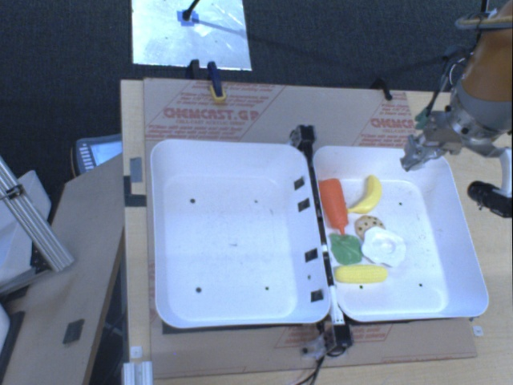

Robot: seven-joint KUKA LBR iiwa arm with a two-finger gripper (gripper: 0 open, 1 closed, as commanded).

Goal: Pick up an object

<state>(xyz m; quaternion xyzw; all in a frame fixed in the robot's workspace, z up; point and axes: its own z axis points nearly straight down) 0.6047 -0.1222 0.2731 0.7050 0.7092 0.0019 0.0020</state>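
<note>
Gripper [418,152] over right bin's [461,215] far rim, finger state unclear, arm [485,79] cut off at frame edge

Reading what I can from up here: red print "CHEMCAST GP" on the brown sheet [264,107] under the bins, clearest just behind the left bin [228,231], approx. centre-left. Same red wording again behind the right bin [449,239], top-right corner, partly cut off by my arm, so only "CHEMCAST" legible there. More red print on the sheet's front strip, too small to read. No other legible text, nos. or labels.
</note>
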